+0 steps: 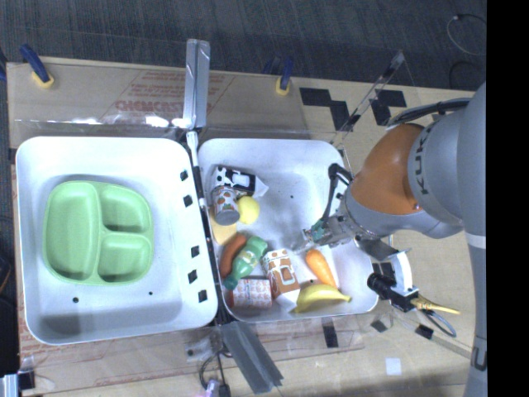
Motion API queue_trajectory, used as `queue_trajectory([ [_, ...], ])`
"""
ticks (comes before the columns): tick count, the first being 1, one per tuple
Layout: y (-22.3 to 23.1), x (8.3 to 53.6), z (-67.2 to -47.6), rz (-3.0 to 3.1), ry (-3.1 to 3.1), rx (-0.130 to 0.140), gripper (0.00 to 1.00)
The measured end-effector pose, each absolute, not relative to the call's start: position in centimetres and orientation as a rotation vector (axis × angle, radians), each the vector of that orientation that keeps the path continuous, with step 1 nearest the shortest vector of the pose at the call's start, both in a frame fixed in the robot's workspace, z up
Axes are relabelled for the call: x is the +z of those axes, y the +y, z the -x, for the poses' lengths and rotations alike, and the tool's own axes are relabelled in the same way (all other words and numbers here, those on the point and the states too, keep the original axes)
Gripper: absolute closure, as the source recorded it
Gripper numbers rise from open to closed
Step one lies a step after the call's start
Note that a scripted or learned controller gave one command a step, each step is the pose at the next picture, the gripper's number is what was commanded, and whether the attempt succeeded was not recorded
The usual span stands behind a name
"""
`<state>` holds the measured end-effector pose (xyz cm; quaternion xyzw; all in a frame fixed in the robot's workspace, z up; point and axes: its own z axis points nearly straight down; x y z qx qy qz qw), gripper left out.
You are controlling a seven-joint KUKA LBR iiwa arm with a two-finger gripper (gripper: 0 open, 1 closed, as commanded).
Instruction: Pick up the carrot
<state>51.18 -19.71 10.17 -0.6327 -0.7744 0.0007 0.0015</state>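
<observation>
The carrot [321, 267], a short orange cone, lies in the right bin [289, 155] near its front right corner, between a small carton [281, 271] and the bin wall, with a banana [321, 298] just in front of it. My gripper [317, 233] hangs low over the bin, directly behind the carrot's thick end and very close to it. Nothing is visibly held.
Also in the right bin are a can [225, 203], a lemon [248, 210], a black-and-white packet [235, 179], a green bottle [248, 259], an orange-red oblong item [231, 253] and a brown box [251, 292]. The left bin [33, 321] holds a green divided tray [97, 230].
</observation>
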Motion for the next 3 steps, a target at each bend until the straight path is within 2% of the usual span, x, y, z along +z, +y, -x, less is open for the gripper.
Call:
queue_trajectory([
  [1, -19.7, 10.2, -51.2, 1.986, -2.431, 0.002, 0.0],
  [2, -19.7, 11.2, -51.3, 1.981, -2.436, 0.003, 1.0],
  [3, -16.9, 23.2, -48.3, 2.043, -2.386, 0.0, 1.0],
])
